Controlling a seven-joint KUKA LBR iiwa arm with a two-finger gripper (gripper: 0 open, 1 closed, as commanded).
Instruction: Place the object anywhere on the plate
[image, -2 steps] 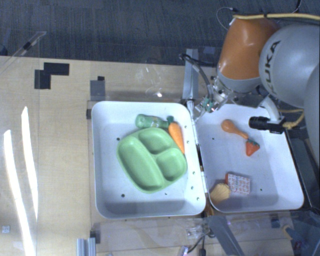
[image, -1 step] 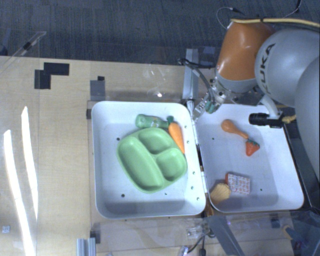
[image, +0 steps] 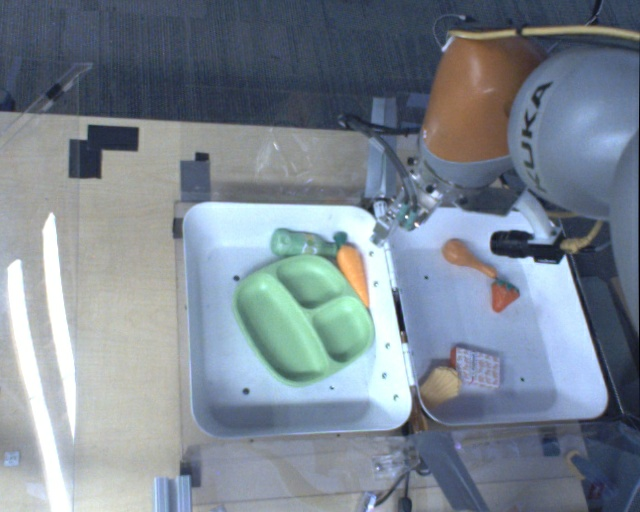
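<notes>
Now carrot (image: 351, 273) beside plate (image: 300, 320), just below-left of end effector (image: 385, 228); grip state unclear.

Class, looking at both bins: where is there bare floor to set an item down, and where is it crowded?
Free: left bin floor left of and below the green plate; right bin centre, between the wooden spoon and the biscuit. Crowded: the plate's upper edge, with the green bottle, carrot and gripper.

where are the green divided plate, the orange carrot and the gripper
green divided plastic plate (image: 268, 330): camera view, on its large left compartment
orange carrot (image: 352, 272): camera view, middle of its body, at the plate's right rim
gripper (image: 388, 226): camera view, at its fingertips above the bins' shared edge
</notes>
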